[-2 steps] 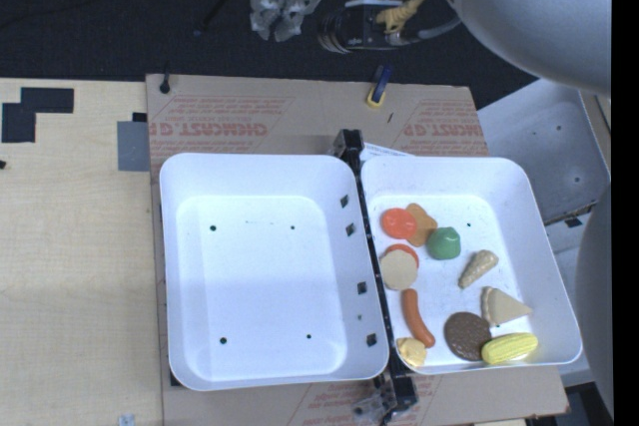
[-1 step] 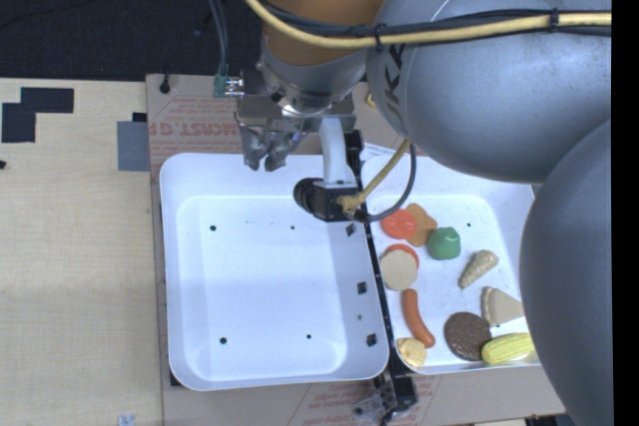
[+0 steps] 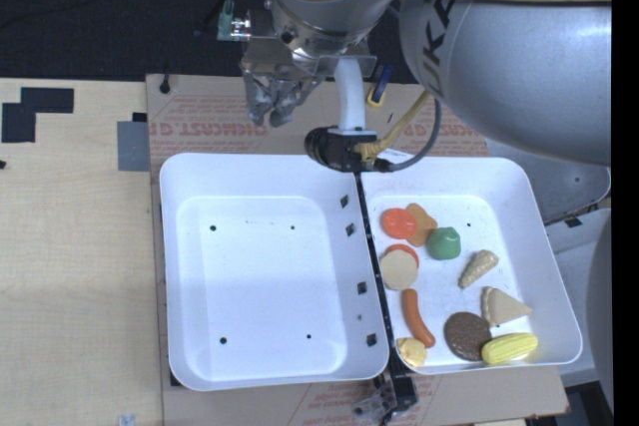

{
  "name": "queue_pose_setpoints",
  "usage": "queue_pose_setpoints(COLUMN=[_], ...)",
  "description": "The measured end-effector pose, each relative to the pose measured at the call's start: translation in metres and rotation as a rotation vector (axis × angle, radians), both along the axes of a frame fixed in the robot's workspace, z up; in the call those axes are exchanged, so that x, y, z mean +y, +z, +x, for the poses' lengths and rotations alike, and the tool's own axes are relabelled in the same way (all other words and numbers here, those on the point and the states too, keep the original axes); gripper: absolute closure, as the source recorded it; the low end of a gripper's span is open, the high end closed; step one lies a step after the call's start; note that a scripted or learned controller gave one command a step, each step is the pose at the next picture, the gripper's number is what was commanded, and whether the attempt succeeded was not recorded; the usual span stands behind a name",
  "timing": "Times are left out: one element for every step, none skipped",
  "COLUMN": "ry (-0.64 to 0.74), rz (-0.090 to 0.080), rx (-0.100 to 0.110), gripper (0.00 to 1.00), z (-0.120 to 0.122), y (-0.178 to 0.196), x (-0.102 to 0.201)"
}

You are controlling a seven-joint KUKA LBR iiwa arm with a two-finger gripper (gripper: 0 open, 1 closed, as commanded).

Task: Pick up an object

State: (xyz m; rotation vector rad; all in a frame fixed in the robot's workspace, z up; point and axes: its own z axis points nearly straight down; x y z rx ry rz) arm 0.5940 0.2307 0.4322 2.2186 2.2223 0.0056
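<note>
Your tool [image 3: 275, 105] hangs above the worktop behind the left bin [image 3: 190, 214], its grip state impossible to judge, while the toy foods [image 3: 444, 289] crowd the right bin [image 3: 524, 185], so any descent risks nudging neighbours.

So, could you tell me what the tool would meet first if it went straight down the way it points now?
Probably the brown board behind the left bin, not the toys in the right bin. The tool hangs above the bin's far rim, though depth is unclear.
</note>
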Motion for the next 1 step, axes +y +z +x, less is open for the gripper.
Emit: queue_pose_setpoints(ry=[0.000], rz=[-0.001], rx=[0.004], gripper=[1.00], z=[0.0006], y=[0.0339], x=[0.0074])
